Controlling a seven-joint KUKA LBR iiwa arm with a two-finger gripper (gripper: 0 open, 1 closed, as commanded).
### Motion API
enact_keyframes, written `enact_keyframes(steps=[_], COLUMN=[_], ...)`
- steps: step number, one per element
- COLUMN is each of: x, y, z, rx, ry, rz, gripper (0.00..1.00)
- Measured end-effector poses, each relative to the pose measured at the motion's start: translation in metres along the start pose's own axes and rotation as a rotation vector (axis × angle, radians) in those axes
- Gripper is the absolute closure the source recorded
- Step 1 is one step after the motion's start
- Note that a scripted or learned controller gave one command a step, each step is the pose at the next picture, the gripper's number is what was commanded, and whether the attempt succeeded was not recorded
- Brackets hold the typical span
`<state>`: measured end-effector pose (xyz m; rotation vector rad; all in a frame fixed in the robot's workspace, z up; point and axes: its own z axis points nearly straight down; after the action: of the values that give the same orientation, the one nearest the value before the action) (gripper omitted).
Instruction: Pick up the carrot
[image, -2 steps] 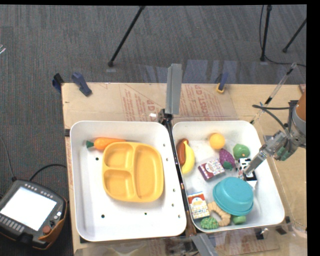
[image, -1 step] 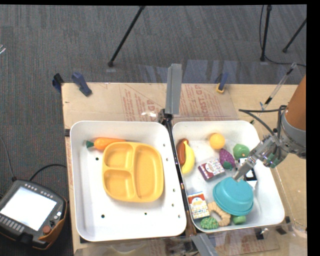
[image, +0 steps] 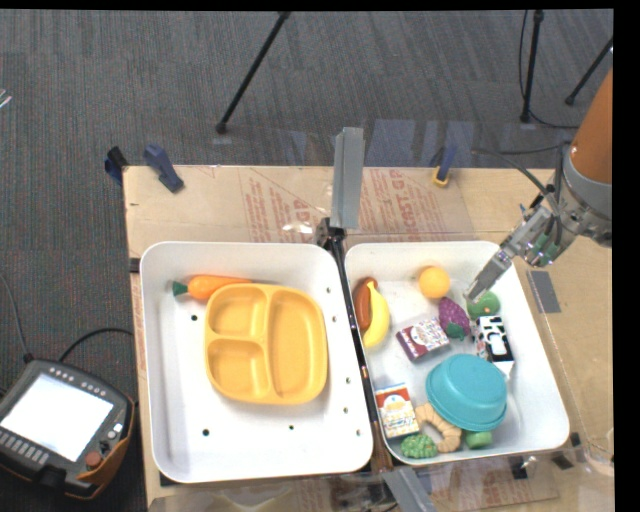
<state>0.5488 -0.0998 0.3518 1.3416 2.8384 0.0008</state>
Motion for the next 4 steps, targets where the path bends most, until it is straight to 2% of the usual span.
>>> enact_keyframes(steps=[1,2,3,4], x=[-0.048,-0.066,-0.053,-0.094], y=[0.072,0.067,0.079,0.042], z=[0.051,0.137,0.128,0.267], rx=[0.006,0.011,0.003,0.008], ry=[0.004,0.006,0.003,0.005], rz=[0.27,0.387,0.425,0.444], gripper=[0.0,0.0,0.0,0.0])
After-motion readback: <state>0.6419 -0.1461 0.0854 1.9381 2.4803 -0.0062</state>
